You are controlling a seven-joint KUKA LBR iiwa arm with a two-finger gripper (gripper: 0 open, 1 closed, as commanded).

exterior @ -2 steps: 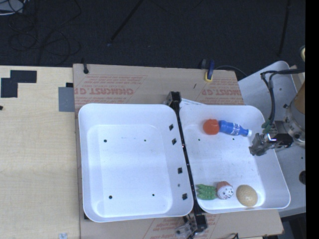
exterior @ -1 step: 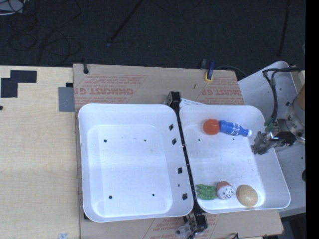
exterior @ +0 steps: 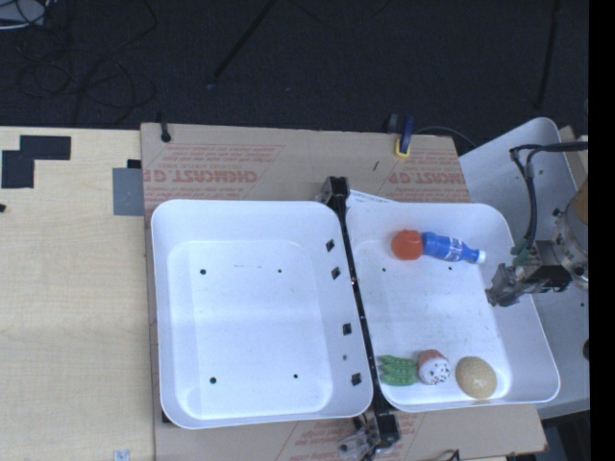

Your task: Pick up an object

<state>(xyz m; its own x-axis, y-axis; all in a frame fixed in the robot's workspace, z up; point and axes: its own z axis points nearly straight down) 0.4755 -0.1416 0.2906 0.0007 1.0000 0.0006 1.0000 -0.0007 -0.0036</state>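
Nothing is picked up yet: the pincer (exterior: 504, 291) hangs at the right bin's (exterior: 480, 392) outer rim, its state I cannot tell, with the bottle (exterior: 450, 248) near and beyond it

We could not make out the gripper (exterior: 504, 291) fingers' state, and the arm (exterior: 567, 257) was cropped at the right edge

Single fixed camera, high above bench, angled down; both white bins (exterior: 173, 257) framed whole, floor beyond.
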